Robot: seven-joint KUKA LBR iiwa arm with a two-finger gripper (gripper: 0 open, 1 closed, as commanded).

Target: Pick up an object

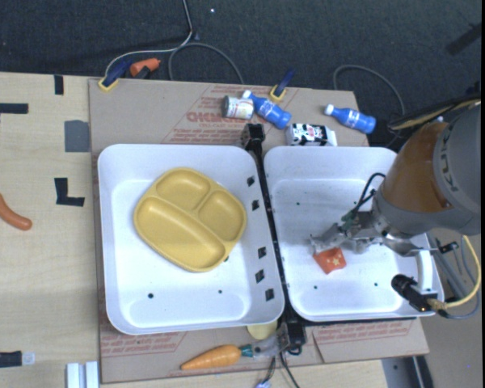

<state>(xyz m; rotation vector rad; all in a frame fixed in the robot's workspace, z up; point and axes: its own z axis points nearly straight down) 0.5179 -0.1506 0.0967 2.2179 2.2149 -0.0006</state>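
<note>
A small red-orange block (331, 259) lies on the floor of the right white bin (307, 176), near its middle. My gripper (326, 238) reaches in from the right and sits low, just above and behind the block, close to touching it. The grey arm with its orange band (416, 176) covers the bin's right side. From this view the block looks to be resting on the bin floor, not lifted.
The left bin (121, 289) holds a yellow divided plate (190, 217). Behind the bins lie a white can (238, 106), two blue bottles (272, 111) (352, 119) and a black-and-white carton (311, 134). A carrot (212, 357) lies in front, a sausage (10, 211) far left.
</note>
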